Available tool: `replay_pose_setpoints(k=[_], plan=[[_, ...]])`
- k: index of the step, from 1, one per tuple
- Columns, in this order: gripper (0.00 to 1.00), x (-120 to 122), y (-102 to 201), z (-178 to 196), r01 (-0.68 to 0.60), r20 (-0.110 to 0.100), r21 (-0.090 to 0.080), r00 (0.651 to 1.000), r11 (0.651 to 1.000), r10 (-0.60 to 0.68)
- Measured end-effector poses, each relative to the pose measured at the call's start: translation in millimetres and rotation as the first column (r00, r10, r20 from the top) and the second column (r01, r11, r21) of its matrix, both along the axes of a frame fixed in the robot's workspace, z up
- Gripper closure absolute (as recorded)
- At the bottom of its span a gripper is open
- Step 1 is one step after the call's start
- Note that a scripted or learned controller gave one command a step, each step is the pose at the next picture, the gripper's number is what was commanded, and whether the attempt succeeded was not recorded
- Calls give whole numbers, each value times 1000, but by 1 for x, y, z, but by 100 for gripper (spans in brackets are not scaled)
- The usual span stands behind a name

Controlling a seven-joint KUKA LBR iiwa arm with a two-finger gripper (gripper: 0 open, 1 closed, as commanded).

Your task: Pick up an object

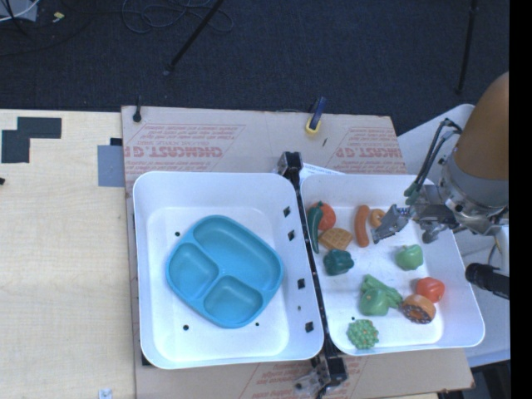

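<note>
Jaws [391,224] (spread unclear) hover among sausage [362,224], waffle [337,238] and green pepper [408,257].

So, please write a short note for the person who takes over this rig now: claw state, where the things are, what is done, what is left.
Claw: over the right bin, near its upper middle, with nothing visibly held; I cannot tell if it is open or shut.
Things: all the toy food lies in the right bin. The closest items are the green pepper, the sausage and the waffle. The broccoli is at the front edge.
Left bin: holds the blue divided plate.
Done: nothing has been picked yet.
Left: grasp one object and lift it.
</note>
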State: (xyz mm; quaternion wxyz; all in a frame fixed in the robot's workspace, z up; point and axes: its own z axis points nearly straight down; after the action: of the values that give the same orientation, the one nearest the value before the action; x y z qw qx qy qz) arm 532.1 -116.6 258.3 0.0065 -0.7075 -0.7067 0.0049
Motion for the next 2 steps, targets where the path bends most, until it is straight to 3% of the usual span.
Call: replay_pose_setpoints(k=[1, 2], plan=[[0, 2, 0, 5, -2, 11, -2, 1000, 1000, 2], [0, 3, -3, -61, -2, 3, 1, 1000, 1000, 2]])
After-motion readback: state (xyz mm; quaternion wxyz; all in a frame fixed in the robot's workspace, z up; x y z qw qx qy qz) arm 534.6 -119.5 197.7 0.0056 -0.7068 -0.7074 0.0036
